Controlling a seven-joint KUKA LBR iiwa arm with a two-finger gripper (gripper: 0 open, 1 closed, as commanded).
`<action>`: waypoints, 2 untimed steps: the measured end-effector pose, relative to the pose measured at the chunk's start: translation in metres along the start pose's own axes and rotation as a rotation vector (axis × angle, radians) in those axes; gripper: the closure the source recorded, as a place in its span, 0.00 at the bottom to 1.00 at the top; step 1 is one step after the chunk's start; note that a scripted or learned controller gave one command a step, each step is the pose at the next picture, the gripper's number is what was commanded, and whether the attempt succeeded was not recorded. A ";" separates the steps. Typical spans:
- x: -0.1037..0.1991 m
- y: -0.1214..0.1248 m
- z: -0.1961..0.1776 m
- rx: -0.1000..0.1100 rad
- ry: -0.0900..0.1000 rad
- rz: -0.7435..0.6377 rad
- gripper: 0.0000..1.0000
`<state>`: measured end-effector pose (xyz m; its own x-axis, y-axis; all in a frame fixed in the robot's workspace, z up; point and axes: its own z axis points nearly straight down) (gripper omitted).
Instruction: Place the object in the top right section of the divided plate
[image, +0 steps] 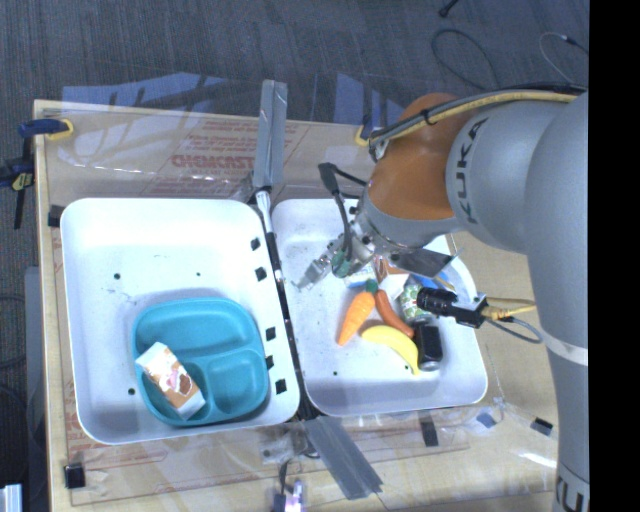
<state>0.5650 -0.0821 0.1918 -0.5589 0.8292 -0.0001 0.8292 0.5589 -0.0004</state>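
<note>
Currently over right white bin (455, 385): fingers (318, 268), state cannot tell. Small printed carton (170, 379) lying in teal divided plastic plate (232, 325), lower left section. Orange carrot (354, 315), yellow banana (392, 345) beside fingers.

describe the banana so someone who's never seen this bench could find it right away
Look in the right-hand white bin, at the cluster of toys near its right side. The banana lies at the front of that cluster, just below the orange carrot. It is the only yellow, curved thing there.
</note>
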 end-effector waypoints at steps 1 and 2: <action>-0.097 -0.014 0.097 0.001 0.000 -0.175 1.00; -0.087 -0.047 -0.003 -0.001 -0.002 -0.219 1.00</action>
